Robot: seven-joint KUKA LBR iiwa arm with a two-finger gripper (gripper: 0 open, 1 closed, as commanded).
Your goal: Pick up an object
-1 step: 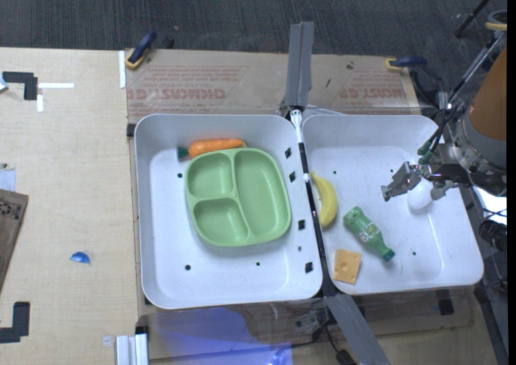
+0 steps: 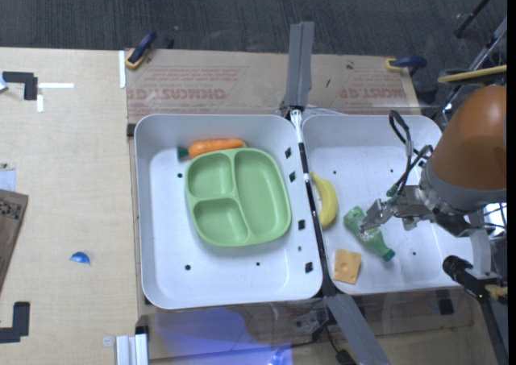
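Green object (image 2: 364, 229), lying in the right bin (image 2: 367, 142) toward its middle, with a broad leafy end near the banana (image 2: 326, 199) and a narrow end pointing toward the bin's near right part. The gripper (image 2: 376, 221) sits directly over this object, its metallic fingers (image 2: 372, 212) low at the object's upper side; whether they are closed on it or merely resting above it cannot be told from this angle. The arm (image 2: 476, 146) enters from the right, its orange band uppermost and its grey wrist section angled down and leftward into the bin, with black cables looping above the wrist. The banana lies just left of the green object, along the bin's left wall, curved and roughly parallel to the divider. A yellow-orange cheese wedge (image 2: 347, 266) rests near the front of the same bin, apart from the green object. The left bin (image 2: 161, 194) holds a green divided plate (image 2: 239, 196) with three compartments, and a carrot (image 2: 215, 146) lies just behind it, touching or nearly touching its rim. Both bins stand on the counter (image 2: 64, 194), with a cardboard sheet (image 2: 210, 81) behind them.
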